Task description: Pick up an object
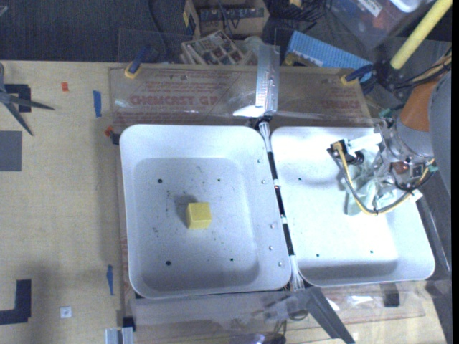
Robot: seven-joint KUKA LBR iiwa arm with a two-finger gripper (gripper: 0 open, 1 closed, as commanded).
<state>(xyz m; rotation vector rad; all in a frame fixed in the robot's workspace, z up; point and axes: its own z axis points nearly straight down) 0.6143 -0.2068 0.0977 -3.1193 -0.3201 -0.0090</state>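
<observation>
A small yellow cube [199, 215] lies near the middle of the left bin [143, 149]. My gripper [356, 198] hangs over the right bin [315, 260], at its right side, far from the cube. Cables and wrist hardware crowd around it. The arm comes in from the right edge, its orange band [414, 112] just above the wrist.
The two white bins sit side by side with a narrow ridge [276, 192] between them. A clear plastic sheet [193, 95] lies behind the bins. Clutter, a blue box [315, 49] and a yellow pole [423, 24] stand at the back.
</observation>
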